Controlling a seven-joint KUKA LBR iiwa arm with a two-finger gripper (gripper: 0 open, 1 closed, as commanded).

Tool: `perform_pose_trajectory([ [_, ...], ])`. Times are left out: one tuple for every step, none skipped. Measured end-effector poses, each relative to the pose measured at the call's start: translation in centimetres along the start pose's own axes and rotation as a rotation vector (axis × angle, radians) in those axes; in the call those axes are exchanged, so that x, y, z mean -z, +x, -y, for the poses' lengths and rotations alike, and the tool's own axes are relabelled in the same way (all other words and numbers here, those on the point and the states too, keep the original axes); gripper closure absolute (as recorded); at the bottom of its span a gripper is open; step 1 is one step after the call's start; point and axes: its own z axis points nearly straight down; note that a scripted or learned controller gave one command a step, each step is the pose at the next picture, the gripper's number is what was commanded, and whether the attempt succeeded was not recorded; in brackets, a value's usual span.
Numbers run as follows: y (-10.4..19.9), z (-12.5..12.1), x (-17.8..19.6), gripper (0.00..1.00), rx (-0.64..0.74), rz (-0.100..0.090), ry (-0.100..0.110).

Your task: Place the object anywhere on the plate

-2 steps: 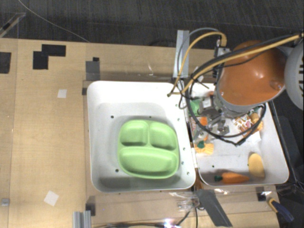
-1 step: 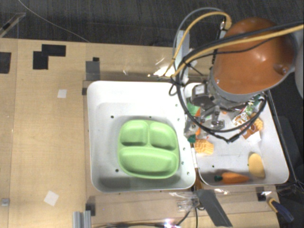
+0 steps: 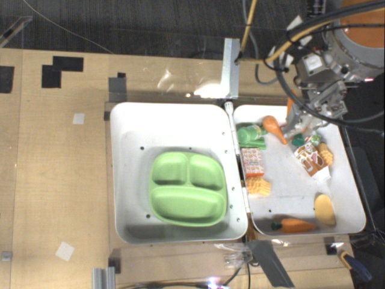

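Note:
A green plate with three compartments lies in the left bin, and nothing rests on it. My gripper reaches down into the far part of the right bin. It hangs just above a small dark-green piece and beside an orange carrot-shaped toy. A red and white packet lies just in front of it. The wrist body and cables hide the tip, so its state is unclear, and I see nothing held.
The right bin also holds a green leafy toy, a red patterned packet, a yellow ridged piece, a yellow oval toy and a carrot. A raised divider separates the bins.

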Motion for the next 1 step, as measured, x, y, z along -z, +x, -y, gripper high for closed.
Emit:
perform_pose_trajectory([
  [2.03,-1.11,-0.38,1.00,0.322,0.004,-0.007],
])
